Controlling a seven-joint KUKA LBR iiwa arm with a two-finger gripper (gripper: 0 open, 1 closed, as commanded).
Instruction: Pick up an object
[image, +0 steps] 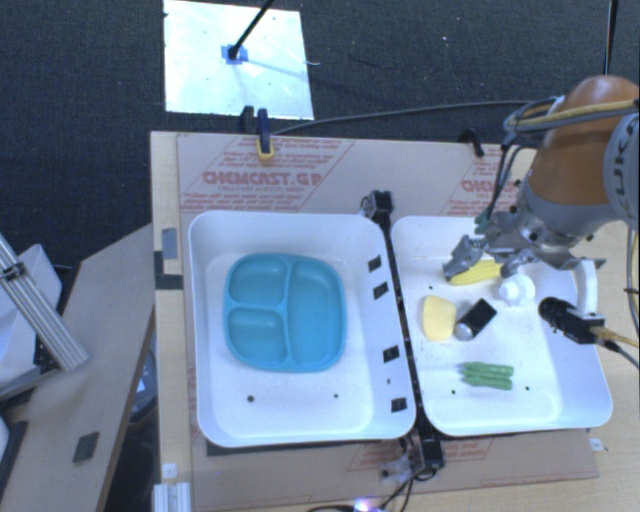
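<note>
Hiding part of yellow banana (478, 272), jaws (487, 262) overlap it

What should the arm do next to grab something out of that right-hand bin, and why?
Probably lower straight down a little onto the yellow banana-shaped piece. The gripper sits right over it in the right bin, closer to it than to the white piece or the black cylinder.

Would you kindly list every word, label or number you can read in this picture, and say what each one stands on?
"CHEMCAST GP": red print on the board under the two bins, left of centre.
A second red print at the board's right end, behind the arm: partly hidden, not readable.
Fainter repeats of the red print elsewhere on the board: too blurred to read.
No readable text on the bins, the blue plate or the small things.
</note>
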